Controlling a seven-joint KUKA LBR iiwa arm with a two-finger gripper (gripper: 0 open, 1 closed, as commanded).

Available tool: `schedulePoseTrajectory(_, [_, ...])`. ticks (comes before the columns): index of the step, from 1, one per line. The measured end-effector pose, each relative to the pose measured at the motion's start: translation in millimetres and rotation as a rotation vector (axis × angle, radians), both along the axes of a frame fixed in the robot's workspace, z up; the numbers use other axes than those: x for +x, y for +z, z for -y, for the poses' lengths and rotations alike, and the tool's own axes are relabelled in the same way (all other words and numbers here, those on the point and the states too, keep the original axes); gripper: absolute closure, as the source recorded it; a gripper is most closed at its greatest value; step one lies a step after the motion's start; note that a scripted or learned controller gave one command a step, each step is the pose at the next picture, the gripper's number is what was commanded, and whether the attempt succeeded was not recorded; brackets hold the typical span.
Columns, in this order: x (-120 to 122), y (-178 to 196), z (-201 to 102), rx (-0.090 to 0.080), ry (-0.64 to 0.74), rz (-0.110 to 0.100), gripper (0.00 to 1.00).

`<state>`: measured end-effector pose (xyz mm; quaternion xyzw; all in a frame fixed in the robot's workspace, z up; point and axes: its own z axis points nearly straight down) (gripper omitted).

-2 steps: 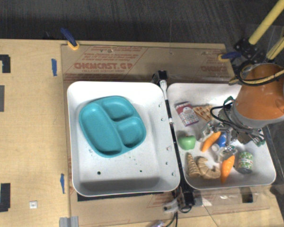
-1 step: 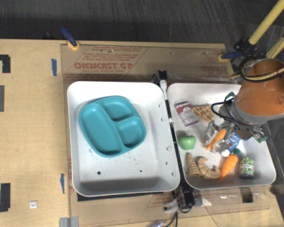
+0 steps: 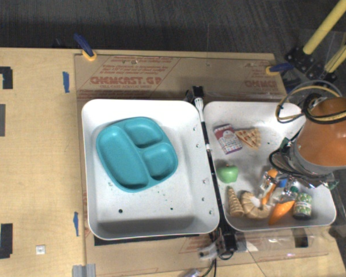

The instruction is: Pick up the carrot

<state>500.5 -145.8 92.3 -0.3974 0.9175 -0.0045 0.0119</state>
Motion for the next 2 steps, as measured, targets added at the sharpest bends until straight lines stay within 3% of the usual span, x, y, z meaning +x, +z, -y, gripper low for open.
schedulePoseTrajectory(1, [2.6,40.8,-51.9,0.002,0.019,-0.016,1.0])
schedulePoseTrajectory(2, [38.4,132.2,-100.5,0.002,0.01,-0.011,1.0])
